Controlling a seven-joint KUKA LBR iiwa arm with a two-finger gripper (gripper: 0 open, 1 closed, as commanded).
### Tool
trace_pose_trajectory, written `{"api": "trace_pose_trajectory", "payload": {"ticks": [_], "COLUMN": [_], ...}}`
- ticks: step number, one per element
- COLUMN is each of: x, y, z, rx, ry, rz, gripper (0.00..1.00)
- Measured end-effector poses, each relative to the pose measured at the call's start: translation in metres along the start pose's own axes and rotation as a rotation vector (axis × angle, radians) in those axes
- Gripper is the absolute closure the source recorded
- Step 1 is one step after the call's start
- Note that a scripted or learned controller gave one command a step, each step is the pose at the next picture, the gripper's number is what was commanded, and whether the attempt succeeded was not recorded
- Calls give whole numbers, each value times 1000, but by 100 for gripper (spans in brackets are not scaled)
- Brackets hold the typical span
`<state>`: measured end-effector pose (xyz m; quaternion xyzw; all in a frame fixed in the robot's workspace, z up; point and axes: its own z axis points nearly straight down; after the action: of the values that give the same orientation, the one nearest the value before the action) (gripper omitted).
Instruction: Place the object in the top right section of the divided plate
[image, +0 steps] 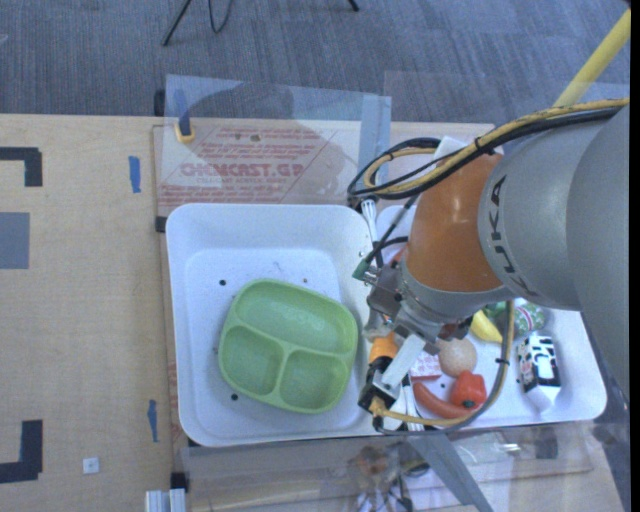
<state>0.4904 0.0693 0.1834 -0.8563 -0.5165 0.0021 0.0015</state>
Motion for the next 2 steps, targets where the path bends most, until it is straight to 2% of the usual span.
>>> {"api": "trace_pose_trajectory", "payload": {"ticks": [1, 2], "x": [13, 64], "y": [-20, -47], "z": [-46, -8], "rx": [-5, -1], "ry": [1, 0], "rz": [-275, -749], "gripper": [100, 100]}}
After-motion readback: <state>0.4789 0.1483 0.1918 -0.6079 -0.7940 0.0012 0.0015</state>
